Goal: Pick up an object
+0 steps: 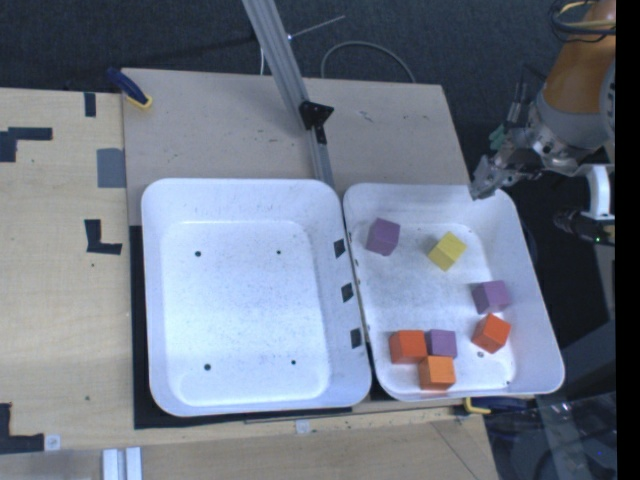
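Your bench carries two white bins: the left bin at nine o'clock, the right bin at three. The grey-and-orange arm enters at two o'clock, its gripper hanging over the right bin's far corner; you cannot tell how the claw stands, too small and dark. Blocks all lie in the right bin. A purple block at eleven o'clock, a yellow block just beside it at one. A second purple block at three, an orange block touching below. At six, a tight cluster: orange block, small purple block, orange block.
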Tool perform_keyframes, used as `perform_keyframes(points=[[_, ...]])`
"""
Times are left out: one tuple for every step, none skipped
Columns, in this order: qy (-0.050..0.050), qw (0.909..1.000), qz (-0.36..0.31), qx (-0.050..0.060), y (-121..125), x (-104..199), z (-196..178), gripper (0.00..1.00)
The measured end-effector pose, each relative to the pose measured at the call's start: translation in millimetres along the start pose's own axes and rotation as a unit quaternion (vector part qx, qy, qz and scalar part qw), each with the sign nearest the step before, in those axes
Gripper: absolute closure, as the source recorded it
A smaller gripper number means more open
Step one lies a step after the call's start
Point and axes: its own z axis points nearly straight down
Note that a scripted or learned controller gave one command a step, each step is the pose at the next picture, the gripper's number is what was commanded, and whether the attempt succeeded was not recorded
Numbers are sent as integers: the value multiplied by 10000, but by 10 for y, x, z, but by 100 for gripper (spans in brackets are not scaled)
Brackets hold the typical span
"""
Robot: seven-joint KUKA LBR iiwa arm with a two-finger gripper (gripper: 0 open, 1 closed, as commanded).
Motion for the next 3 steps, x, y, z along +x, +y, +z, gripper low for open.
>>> perform_keyframes(points=[[4,10000,-1,7,86,40,-467,100],[14,10000,-12,44,20,500,-339,100],[20,10000,-17,48,-93,1040,-195,100]])
